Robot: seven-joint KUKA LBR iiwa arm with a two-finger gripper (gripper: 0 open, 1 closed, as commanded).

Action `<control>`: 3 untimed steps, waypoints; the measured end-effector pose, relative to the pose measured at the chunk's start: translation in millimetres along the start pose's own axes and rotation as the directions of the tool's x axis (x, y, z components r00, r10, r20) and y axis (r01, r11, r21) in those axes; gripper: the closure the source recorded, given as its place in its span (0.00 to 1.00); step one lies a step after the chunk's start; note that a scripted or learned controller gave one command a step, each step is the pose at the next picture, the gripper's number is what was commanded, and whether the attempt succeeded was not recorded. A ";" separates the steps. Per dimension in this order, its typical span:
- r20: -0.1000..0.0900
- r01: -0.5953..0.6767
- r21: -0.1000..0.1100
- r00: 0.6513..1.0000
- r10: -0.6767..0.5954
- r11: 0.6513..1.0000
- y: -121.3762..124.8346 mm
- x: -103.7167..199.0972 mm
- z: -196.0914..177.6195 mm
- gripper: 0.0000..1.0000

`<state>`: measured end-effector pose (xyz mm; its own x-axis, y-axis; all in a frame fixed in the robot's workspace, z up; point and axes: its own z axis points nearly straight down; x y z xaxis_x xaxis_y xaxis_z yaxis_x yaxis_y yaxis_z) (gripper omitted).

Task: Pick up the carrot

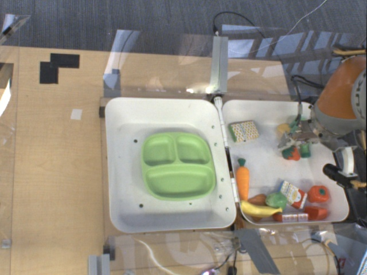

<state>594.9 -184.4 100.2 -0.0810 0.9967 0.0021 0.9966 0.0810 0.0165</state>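
Observation:
The carrot [243, 180], orange with a green top, lies along the left wall of the right bin [265, 153], its green end pointing to the back. My gripper [295, 143] hangs low over the bin's back right part, well to the right of the carrot and apart from it. Directly beneath the gripper are a small red item [293, 153] and a green one [305, 150]. The arm's orange band [343, 91] rises behind it at the right.
The left bin [123, 205] holds a green divided plate [178, 165]. In the right bin lie a patterned box [244, 131], a banana [258, 209], a green toy [276, 200], a small carton [291, 192] and a tomato [319, 194]; these crowd the front, just below the carrot's tip.

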 end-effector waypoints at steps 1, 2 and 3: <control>0.004 0.012 0.008 1.000 -0.012 1.000 74.0 -3.8 14.5 1.00; 0.004 0.012 0.010 1.000 -0.012 1.000 73.5 -3.7 15.1 0.00; 0.008 0.186 0.004 0.982 -0.186 0.982 44.1 50.2 11.8 0.00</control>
<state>634.9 -130.8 89.3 -0.2652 0.9641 -0.0093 0.9641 0.2653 0.0121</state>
